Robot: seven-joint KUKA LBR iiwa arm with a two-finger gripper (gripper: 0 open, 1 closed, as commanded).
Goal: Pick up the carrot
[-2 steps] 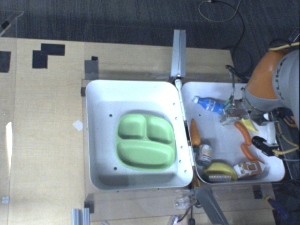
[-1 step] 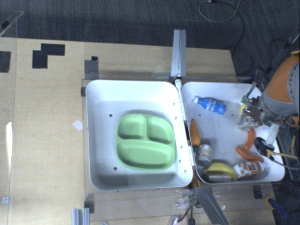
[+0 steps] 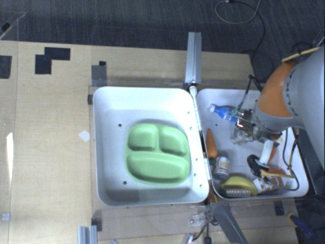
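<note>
The carrot (image 3: 210,144) is a slim orange stick lying along the left wall of the right bin (image 3: 299,187), near the divider. My gripper (image 3: 244,130) hangs over the middle of that bin, to the right of the carrot and clear of it. It sits just below a clear bottle with a blue cap (image 3: 224,112). The wrist hides the gripper's tips.
A small can (image 3: 222,164) stands just in front of the carrot, with a banana (image 3: 238,184) at the bin's front edge and some small items (image 3: 277,176) beside it. The left bin (image 3: 106,136) holds a green divided plate (image 3: 157,154).
</note>
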